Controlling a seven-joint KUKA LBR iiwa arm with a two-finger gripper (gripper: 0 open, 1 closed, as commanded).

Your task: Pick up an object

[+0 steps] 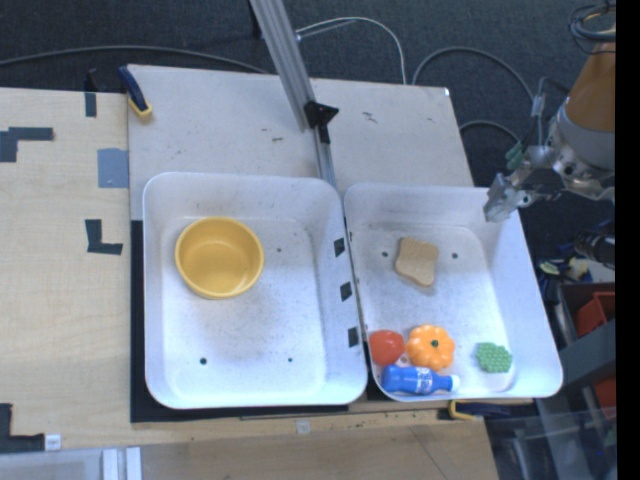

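Observation:
My gripper (497, 206) hangs over the upper right rim of the right bin (520, 268), with nothing seen between its fingers. In that bin lies a tan slice of bread (416, 261) near the middle, well to the left of and below the gripper. Along the bin's near edge sit a red tomato (386, 347), an orange pumpkin (431, 347), a blue bottle (420, 380) lying on its side, and a small green toy (492, 357). A yellow bowl (219, 257) stands in the left bin (160, 348).
A slanted metal pole (290, 48) crosses the bench behind the bins and ends at a black clamp (320, 115). Cables trail over the dark floor at the back. A yellow and blue tool (135, 93) lies at the bench's back left corner.

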